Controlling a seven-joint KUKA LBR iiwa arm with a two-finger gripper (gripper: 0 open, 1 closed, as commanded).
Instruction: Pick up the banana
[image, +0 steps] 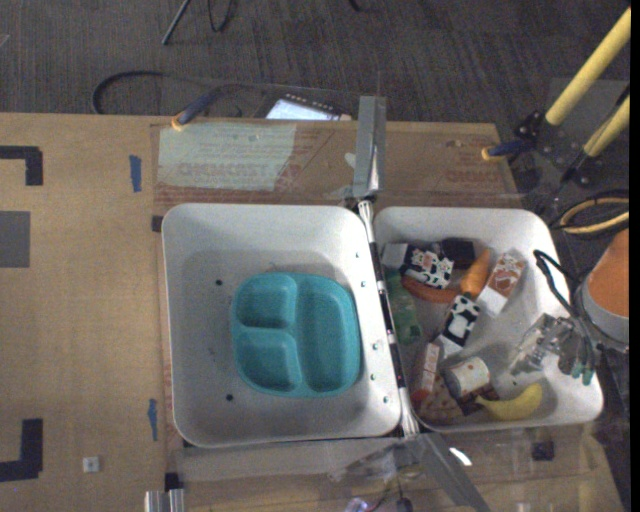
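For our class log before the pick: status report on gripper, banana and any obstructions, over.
Gripper low over right bin, just above the banana. Banana lies at bin's near edge. Small can close beside it.

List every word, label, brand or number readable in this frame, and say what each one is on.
Nothing can be read with confidence.
Pale sheet taped to the bench above the left bin: a faint line of print, too blurred to read.
Cardboard above the right bin: reddish print, too blurred to read.
Small cartons in the right bin: printed faces, too small to read.
Banana: no label visible.
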